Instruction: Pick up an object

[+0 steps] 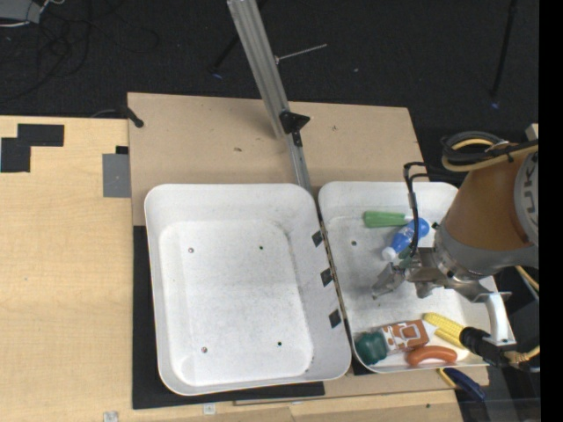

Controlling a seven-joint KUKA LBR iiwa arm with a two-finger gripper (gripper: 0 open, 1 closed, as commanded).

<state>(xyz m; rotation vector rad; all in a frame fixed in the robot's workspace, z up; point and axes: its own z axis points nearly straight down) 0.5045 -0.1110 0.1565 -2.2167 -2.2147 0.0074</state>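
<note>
My claw (387, 281) hangs low in the right bin (347, 202), whether spread or pinched I cannot tell, with a blue bottle (406, 238) just beyond it, a green stick (383, 220) farther behind, and a yellow piece (444, 327) and orange piece (431, 356) nearer my arm's side.

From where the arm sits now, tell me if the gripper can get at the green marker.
Probably yes. The gripper hangs inside the right bin, and the green marker lies just beyond it toward the far wall, uncovered, with only the blue bottle beside it.
</note>
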